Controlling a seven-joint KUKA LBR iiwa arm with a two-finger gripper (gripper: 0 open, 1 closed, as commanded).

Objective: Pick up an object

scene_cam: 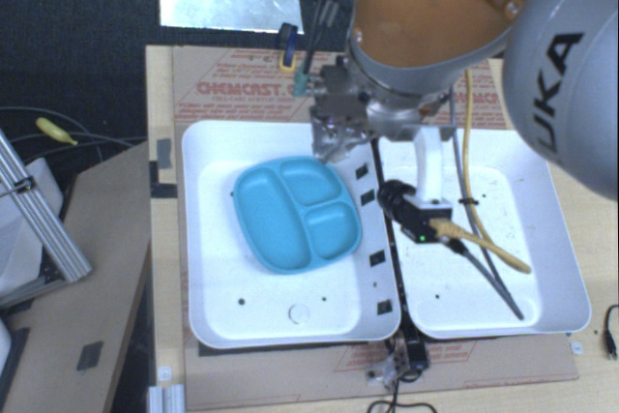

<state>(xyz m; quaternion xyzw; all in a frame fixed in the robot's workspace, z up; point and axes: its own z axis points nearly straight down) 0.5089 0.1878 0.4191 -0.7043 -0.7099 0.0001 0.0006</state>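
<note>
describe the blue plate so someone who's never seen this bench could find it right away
Find the two white bins side by side; take the left bin. The plate lies flat in its middle, below the gripper. It is light blue and split into three compartments.

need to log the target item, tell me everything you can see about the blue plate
The blue plate is a light blue, rounded-rectangle divided plate, plastic by its look, with three compartments split by raised ridges, all bare. It lies flat, right side up and turned at a slant, in the upper middle of the left bin, resting on the bin's white floor. The gripper hangs at its upper right corner; whether they touch I cannot tell.
</note>
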